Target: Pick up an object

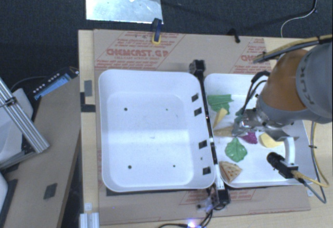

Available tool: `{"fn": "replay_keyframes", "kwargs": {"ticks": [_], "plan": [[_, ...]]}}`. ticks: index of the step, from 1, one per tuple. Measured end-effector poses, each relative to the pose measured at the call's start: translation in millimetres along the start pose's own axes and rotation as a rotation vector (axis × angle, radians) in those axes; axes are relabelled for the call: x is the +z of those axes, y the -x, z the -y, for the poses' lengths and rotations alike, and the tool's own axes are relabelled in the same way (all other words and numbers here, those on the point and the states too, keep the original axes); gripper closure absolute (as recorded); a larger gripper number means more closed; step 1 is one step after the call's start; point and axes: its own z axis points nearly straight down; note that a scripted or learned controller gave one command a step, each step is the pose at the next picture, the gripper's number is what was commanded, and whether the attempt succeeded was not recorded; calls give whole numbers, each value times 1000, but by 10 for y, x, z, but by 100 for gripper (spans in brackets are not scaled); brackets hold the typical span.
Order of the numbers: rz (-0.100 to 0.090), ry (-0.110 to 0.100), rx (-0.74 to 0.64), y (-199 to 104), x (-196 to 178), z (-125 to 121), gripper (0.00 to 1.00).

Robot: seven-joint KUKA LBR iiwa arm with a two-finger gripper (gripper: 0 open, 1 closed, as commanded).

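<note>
The right bin holds several small objects: a green piece at the back, a pale yellow cone, a tan strip, a green leaf shape, a purple piece, a yellow piece and a tan waffle-patterned wedge. My gripper is low in this bin, right beside the tan strip and the purple piece, just above the green leaf shape. The arm's wrist covers much of the bin's right half.
The left bin lies beside the right one, with a black divider strip between them. A black cable end hangs off the arm over the right bin's front corner. Brown cardboard surrounds both bins.
</note>
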Motion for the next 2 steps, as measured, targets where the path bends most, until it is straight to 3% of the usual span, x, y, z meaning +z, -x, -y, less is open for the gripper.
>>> {"fn": "replay_keyframes", "kwargs": {"ticks": [1, 2], "plan": [[2, -4, 8, 113, 330, -122, 100], [2, -1, 7, 88, -18, -108, 100]]}}
